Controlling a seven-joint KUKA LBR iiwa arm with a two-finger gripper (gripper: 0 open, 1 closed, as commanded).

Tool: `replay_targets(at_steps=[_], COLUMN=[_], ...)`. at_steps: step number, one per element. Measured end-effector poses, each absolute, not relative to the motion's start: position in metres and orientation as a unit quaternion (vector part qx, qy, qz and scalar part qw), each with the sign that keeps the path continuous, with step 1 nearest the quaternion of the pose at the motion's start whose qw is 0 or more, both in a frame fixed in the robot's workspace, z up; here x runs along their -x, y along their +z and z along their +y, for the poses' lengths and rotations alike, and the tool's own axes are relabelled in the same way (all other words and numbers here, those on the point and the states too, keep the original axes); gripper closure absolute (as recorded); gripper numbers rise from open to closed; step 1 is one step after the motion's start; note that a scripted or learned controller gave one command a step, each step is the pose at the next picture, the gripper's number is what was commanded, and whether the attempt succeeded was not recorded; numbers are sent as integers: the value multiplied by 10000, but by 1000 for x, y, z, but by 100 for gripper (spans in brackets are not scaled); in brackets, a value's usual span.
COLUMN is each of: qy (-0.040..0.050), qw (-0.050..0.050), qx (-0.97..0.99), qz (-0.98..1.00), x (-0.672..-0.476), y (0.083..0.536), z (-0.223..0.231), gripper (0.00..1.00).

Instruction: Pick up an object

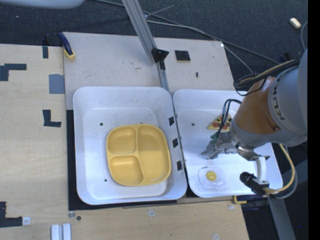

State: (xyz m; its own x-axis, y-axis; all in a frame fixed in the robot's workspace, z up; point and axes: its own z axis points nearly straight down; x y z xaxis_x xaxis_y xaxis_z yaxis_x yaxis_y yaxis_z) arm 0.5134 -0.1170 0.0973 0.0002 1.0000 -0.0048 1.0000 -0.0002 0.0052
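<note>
A yellow divided plate (138, 155) lies in the left bin (90, 109). In the right bin (192, 109) a toy fried egg (210, 176), white with a yellow yolk, lies near the front wall. A small red, yellow and green object (219, 122), like a pizza slice, is partly hidden behind the arm. My gripper (212, 151) hangs low over the right bin's floor, just above and behind the egg and in front of the slice. Nothing shows between its fingers.
The grey arm with its orange band (255, 111) covers the right bin's right half. A metal pole (145, 31) slants up from behind the bins. A blue and yellow clamp (66, 46) sits at the bench's back left corner.
</note>
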Motion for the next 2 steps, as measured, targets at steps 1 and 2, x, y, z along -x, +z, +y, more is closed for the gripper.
replay_targets(at_steps=[1,2], qy=[7,11], qw=[13,19], qx=[-7068,-7065], qz=[7074,7077], x=[-520,-524], y=[156,218], z=[-123,-120], gripper=[100,100])
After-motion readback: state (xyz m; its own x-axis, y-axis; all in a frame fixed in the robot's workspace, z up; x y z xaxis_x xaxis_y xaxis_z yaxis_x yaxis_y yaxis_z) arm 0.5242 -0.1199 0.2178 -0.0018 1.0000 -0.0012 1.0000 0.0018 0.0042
